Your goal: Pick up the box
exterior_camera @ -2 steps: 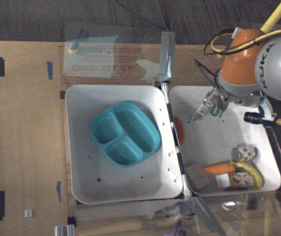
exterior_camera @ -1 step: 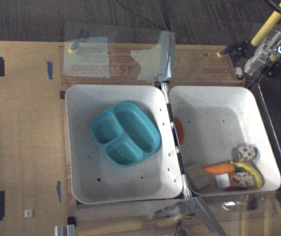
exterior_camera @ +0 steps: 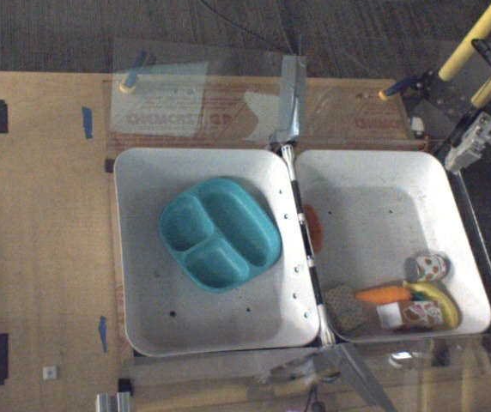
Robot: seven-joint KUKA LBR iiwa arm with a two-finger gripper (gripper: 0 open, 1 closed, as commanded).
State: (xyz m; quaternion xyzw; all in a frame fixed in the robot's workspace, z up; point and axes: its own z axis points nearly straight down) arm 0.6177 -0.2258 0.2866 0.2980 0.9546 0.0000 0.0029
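Observation:
The box (exterior_camera: 407,315), small and brown with a white label, lies at the near right corner of the right bin (exterior_camera: 374,187). It is packed in among a carrot (exterior_camera: 381,295), a banana (exterior_camera: 439,301) and a small can (exterior_camera: 427,267). A pale grey piece that looks like my gripper (exterior_camera: 477,140) hangs at the view's right edge. It is just outside the right bin's far right corner, well away from the box.
A teal divided plate (exterior_camera: 220,232) lies in the left bin (exterior_camera: 142,299). A tan sponge-like pad (exterior_camera: 346,307) sits beside the carrot. A red object (exterior_camera: 312,227) rests against the right bin's left wall. Yellow poles (exterior_camera: 477,33) stand beyond the far right corner.

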